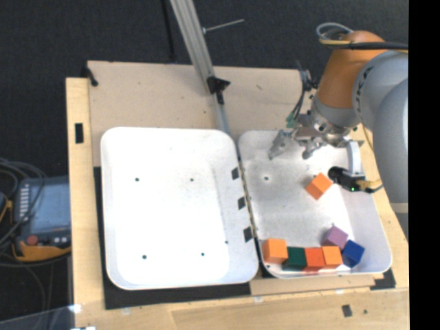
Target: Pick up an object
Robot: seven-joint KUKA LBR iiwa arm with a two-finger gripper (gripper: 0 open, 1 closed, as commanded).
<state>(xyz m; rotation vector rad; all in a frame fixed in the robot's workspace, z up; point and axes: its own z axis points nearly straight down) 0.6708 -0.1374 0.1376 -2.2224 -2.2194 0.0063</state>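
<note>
White plastic bins sit side by side on the counter (165, 81), and the blocks all lie in the right bin (275, 205). Along its near wall runs a tight row: an orange block (276, 249), a green block (296, 258), two more orange ones touching each other, then a blue block (353, 251) at the corner with a purple block (336, 236) just behind it. Farther in, a lone orange cube (319, 185) lies tilted, well apart from the row, with bare floor around it. Beyond that, at the far end of the bin, the tool (294, 146) hangs with its fingers spread wide and nothing between them, up and to the left of the lone cube in the camera view. The left bin (110, 184) lies beside it.

The lone cube looks like the easier pick, but its tilt means the fingers could land on corners and knock it aside. The near row is riskier: the blocks touch, leaving no gap for a finger, and the wall crowds them, so a descent there may jam on top or drag a neighbour
</note>
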